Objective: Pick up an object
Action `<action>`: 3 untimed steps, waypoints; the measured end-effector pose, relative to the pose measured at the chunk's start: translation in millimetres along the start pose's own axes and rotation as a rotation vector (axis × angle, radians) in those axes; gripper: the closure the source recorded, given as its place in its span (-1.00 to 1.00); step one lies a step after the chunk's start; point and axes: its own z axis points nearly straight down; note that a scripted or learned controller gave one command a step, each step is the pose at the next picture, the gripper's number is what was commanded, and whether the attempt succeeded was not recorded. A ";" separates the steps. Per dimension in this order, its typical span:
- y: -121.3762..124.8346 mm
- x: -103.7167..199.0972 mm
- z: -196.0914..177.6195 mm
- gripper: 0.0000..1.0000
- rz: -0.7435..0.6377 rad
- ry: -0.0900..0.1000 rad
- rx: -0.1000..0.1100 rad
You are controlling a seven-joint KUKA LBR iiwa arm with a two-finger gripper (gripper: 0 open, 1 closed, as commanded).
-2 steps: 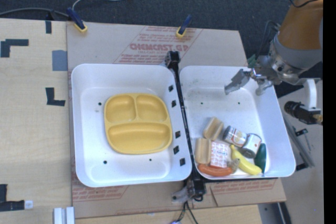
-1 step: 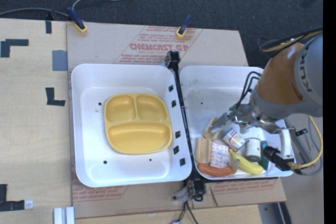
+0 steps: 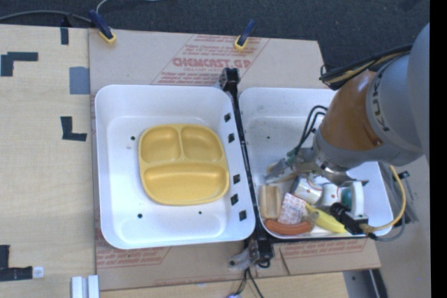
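My arm, grey with an orange band, reaches in from the right over the right bin (image 3: 279,115). My gripper (image 3: 299,171) is down among a pile of small items at that bin's front. The pile holds a tan bread-like piece (image 3: 269,199), a red sausage-shaped item (image 3: 288,226), a yellow banana-shaped item (image 3: 327,221), a white wrapped piece with red print (image 3: 293,206) and a white cylinder (image 3: 307,188). The wrist hides the gripper's tips, and I see nothing clearly held.
The left bin (image 3: 115,171) holds a yellow three-compartment plate (image 3: 184,164). A black divider with clips (image 3: 236,143) runs between the bins. Both stand on a cardboard sheet (image 3: 209,59) held by yellow clamps. A cable loops beside the arm at the right bin's far right.
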 end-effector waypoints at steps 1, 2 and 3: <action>1.4 -0.9 -10.3 1.00 0.000 -0.003 -0.006; 1.8 -6.4 -11.8 -1.00 0.006 -0.014 -0.011; 1.4 -3.4 -20.3 1.00 0.003 -0.007 -0.006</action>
